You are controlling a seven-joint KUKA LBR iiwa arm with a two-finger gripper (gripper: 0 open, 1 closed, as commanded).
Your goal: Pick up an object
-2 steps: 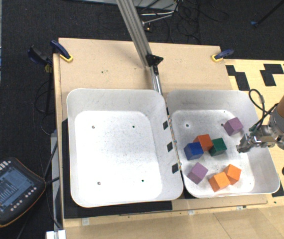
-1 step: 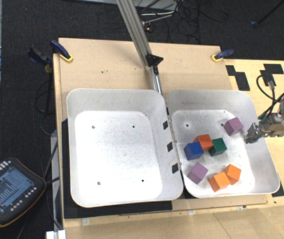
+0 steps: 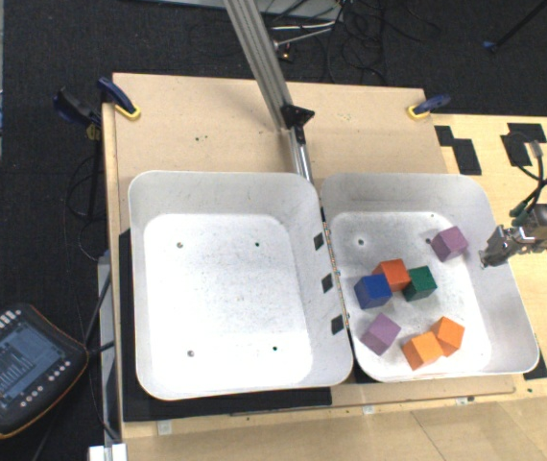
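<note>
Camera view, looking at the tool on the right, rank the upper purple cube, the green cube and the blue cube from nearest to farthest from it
From the tool at the right bin's right rim:
1. Upper purple cube, upper right of the bin.
2. Green cube, mid-cluster.
3. Blue cube, on the cluster's left.

A pale wooden bench top (image 3: pixel 254 123) sits on a dark carpeted floor (image 3: pixel 43 65). Blue and yellow clamps (image 3: pixel 120 99) grip its far corners. A slanted metal pole (image 3: pixel 259 51) crosses the far edge. Cables (image 3: pixel 350 27) trail on the floor behind. A handheld control pendant (image 3: pixel 14 368) lies near the bench's near left corner.
</note>
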